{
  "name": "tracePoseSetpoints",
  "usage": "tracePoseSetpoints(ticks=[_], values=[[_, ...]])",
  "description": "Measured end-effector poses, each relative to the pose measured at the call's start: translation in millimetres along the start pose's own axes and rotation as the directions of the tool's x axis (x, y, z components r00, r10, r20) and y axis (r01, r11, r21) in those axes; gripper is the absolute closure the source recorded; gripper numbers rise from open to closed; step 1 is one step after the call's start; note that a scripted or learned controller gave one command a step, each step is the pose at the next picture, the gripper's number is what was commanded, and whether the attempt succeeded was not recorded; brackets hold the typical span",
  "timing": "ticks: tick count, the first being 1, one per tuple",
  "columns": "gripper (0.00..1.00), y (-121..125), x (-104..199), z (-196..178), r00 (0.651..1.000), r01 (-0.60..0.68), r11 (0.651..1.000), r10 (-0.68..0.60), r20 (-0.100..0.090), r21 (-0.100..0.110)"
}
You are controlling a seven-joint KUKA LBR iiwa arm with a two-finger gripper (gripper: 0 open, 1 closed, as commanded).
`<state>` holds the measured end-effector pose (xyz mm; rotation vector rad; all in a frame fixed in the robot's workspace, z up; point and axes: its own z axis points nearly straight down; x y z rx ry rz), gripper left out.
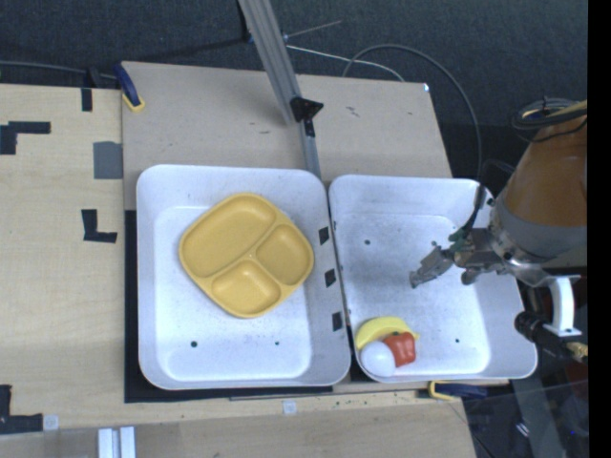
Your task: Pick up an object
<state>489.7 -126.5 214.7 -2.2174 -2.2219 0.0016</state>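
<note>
My gripper [441, 273] hangs over the middle of the right bin [449, 198], open, with nothing between its fingers. A small cluster lies in that bin's front left corner: a yellow banana-shaped piece [380, 328], a red piece [404, 348] and a white rounded piece [379, 359], all touching one another. The cluster sits below and to the left of the gripper, well apart from it. In the left bin [153, 256] a yellow divided plate [246, 254] lies flat.
The grey and orange arm [549, 198] comes in over the right bin's right rim. A metal rod [277, 55] slants down from the top to the gap between the bins. Cables run across the dark floor behind the bench.
</note>
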Motion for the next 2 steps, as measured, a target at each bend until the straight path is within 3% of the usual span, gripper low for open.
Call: tracePoseSetpoints(ticks=[1,2], values=[[0.0,0,0,0,1.0,0.0,1.0,0.0,0.0,0.0],[0.0,0,10,49,1.0,0.0,1.0,0.0,0.0,0.004]])
